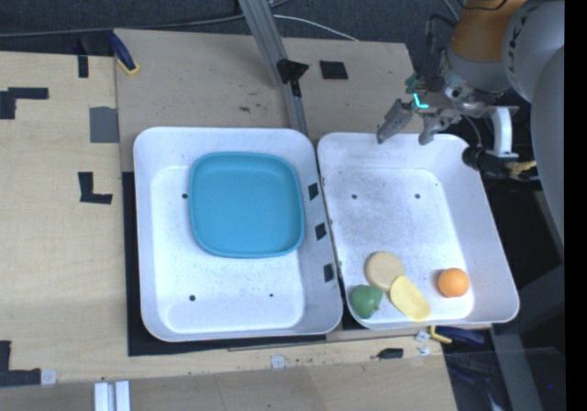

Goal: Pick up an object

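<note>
hovering at the far edge of the right bin, gripper spread and pinching nothing. approach step by the look of it, no grasp made. next move probably calls for travel to the near edge, where a round orange ball, a yellow oblong piece, a tan disc and a green lump cluster, smooth and small. left bin bearing a glossy blue square plate.

Both bins are white, the right bin speckled with dark flecks, and the left bin carries a turquoise plate. Along the right bin's near edge lie a green piece, a beige disc, a yellow piece and an orange ball.
</note>
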### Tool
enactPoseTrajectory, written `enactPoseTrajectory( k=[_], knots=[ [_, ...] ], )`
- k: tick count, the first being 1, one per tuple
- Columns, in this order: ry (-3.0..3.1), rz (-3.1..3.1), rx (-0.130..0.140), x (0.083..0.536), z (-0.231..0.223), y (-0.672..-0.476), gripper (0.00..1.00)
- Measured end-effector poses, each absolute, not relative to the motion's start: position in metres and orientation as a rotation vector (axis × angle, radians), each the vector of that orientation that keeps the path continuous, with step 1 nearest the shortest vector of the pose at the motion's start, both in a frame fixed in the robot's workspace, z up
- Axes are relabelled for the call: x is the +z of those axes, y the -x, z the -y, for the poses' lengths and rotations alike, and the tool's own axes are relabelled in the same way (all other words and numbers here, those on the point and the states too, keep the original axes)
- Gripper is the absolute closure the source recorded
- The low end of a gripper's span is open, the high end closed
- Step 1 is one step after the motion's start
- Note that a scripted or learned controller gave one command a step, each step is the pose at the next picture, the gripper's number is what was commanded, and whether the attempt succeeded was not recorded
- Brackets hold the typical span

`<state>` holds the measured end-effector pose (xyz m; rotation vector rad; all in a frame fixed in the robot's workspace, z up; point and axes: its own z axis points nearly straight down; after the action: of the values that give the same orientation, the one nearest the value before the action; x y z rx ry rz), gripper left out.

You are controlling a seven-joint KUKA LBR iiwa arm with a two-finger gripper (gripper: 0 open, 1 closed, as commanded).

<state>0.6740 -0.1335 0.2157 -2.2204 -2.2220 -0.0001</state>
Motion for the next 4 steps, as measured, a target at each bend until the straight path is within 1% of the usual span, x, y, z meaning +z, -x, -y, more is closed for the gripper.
enactPoseTrajectory(
  k=[1, 2, 3, 4],
  knots=[
    [2.220, 2.222, 0.000, 0.216, 0.133, -0.674, 0.00],
    [2.220, 2.220, 0.004, 0.159, 0.142, -0.674, 0.00],
    [2.219, 2.221, 0.003, 0.117, 0.139, -0.676, 0.00],
    [2.220, 2.223, 0.001, 0.089, 0.138, -0.676, 0.00]
  ],
)
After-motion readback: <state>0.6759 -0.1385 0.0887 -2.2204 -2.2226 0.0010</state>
